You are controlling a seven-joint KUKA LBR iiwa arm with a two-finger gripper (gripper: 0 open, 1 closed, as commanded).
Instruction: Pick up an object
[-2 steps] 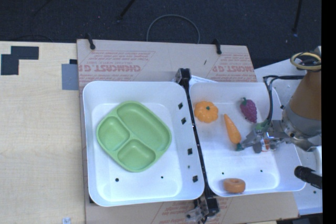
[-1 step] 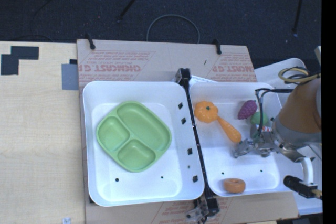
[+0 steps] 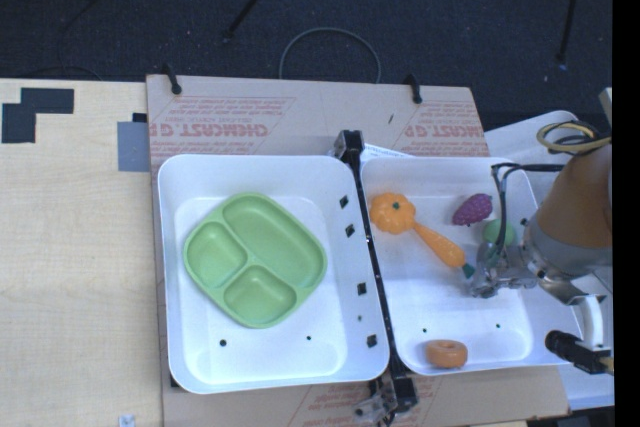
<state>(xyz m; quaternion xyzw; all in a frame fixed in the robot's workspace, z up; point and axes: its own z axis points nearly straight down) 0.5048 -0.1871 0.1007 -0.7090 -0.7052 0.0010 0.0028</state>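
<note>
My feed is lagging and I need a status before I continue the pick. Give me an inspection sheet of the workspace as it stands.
Surface: two white bins side by side, left bin and right bin, on cardboard.
Job's things: in the right bin, an orange spoon-like toy, a purple toy, an orange ring near the front, a green item partly hidden by the gripper.
Clutter: a green divided plate in the left bin.
Grippers: gripper low in the right bin, beside the orange toy's handle end; no held object visible.
Cables: a loop on the floor behind the bench.
Surroundings: dark carpet, wooden bench surface to the left.
</note>
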